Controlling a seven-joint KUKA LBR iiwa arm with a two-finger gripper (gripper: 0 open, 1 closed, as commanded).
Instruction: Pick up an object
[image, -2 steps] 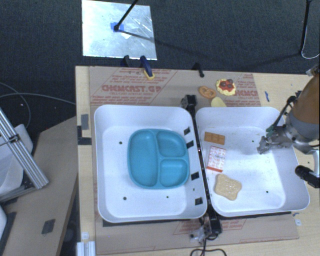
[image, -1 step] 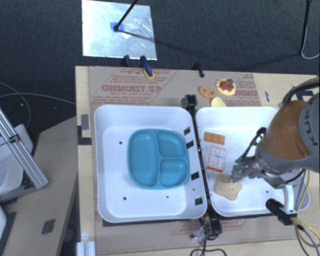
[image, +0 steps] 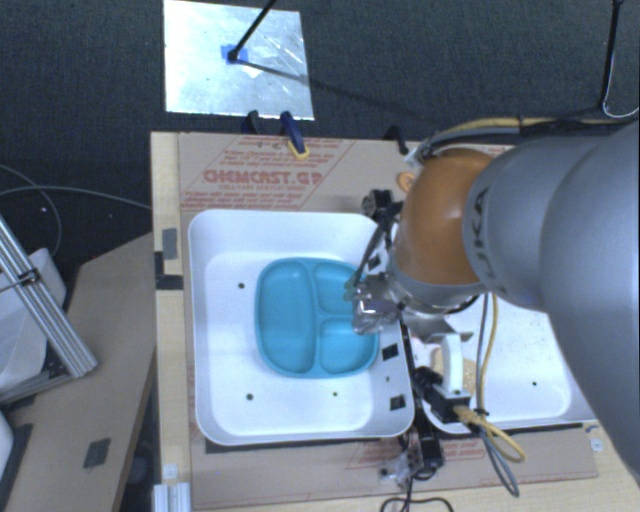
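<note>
The gripper (image: 366, 312) hangs over the right edge of a blue divided plate (image: 312, 318), its metal parts overlapping the plate's rim in this view; whether it touches the plate cannot be judged from the slanted angle, and how its end stands is too cluttered to read. Above it sits the arm (image: 520, 230), grey and bulky, with its orange band (image: 435, 215) just behind the wrist, coming in from the right and covering much of the right bin (image: 530, 390). The plate lies flat in the middle of the left bin (image: 225, 330), a rounded rectangle whose long axis runs roughly from upper left to lower right, with raised ridges splitting it into one large compartment on the left and smaller ones on the right. Both white bins rest on a brown board (image: 270, 170) printed with red lettering. A blue clamp (image: 292, 133) grips the board's far edge. Beyond it a shiny silver sheet (image: 238, 58) lies on dark carpet (image: 70, 90). To the left stands a tan table (image: 95, 350) with an aluminium rail (image: 40, 305) across it. Yellow cables (image: 485, 425) trail near the bins' front edge.
</note>
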